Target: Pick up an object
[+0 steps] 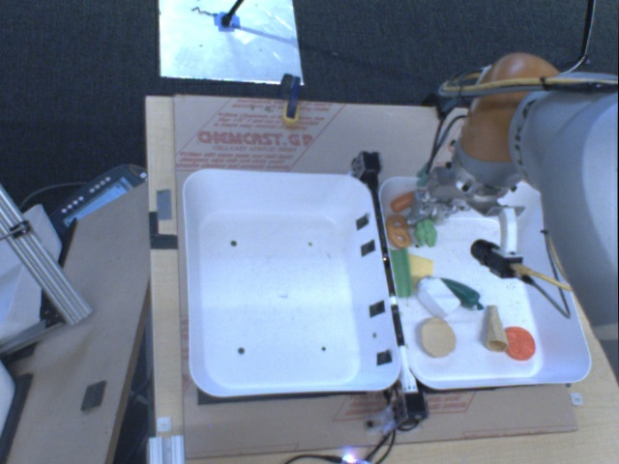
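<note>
Two white bins (280, 288), one tan disc (437, 337), one red disc (520, 343), one cone (494, 328), one yellow block (420, 265)

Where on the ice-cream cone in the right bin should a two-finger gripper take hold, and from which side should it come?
Probably across the middle of the cone, coming straight down from above. It lies flat on the floor of the right bin, tapering along its length, so fingers closing across its width get the two long sides. The red disc sits close beside its wide end, so staying mid-body keeps clear.
</note>
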You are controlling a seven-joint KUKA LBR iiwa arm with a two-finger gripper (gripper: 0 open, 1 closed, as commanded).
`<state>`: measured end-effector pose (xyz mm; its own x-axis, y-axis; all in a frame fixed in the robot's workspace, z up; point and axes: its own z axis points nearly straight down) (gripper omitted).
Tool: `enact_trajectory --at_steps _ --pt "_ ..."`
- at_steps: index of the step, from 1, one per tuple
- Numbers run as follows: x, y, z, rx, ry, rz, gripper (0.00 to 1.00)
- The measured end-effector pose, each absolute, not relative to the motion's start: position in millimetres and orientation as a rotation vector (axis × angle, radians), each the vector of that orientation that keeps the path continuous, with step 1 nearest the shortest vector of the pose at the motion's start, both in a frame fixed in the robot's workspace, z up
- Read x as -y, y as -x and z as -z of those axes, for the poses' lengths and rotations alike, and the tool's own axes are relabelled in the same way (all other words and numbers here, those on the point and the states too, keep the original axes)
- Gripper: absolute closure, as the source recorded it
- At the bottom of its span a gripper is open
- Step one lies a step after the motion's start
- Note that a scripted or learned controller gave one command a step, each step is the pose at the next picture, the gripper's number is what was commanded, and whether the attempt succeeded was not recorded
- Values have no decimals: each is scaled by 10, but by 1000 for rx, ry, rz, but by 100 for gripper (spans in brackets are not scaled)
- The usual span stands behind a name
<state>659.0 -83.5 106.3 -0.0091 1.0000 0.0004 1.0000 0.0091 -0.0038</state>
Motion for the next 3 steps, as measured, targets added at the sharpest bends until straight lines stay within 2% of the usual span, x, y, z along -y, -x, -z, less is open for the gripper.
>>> enact_trajectory --at_steps 1,2,3 --pt "1241 -6683 -4214 2240 2231 19 100" --pt "831 -6205 -2426 2214 2207 -14 100" --pt "288 -5866 -2364 2229 2209 1 100"
